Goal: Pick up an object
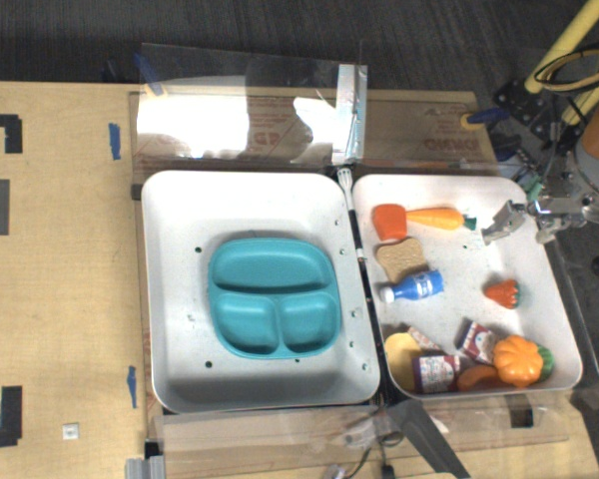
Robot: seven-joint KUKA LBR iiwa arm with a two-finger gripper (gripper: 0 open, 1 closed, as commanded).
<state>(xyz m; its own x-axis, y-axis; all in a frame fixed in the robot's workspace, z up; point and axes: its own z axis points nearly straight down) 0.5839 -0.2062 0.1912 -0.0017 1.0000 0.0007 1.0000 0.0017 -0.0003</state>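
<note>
Jaws (520,222) hang spread and empty over the right bin's (564,312) upper right corner, well apart from the carrot (434,218). We judge a straight descent risks clipping the bin's rim, closing on nothing.

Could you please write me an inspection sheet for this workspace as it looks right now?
Surface: wooden bench bearing two white bins, left bin and right bin, side by side.
Job's things: in the right bin, a toy carrot, bread slice, blue bottle, small red piece, orange pumpkin, dark red can and a small packet.
Clutter: a teal divided tray in the left bin; clear plastic sheet behind the bins.
Grippers: gripper at the right bin's upper right edge, holding nothing.
Cables: yellow and black cables at upper right.
Surroundings: dark floor; blue tape marks on the bench.
</note>
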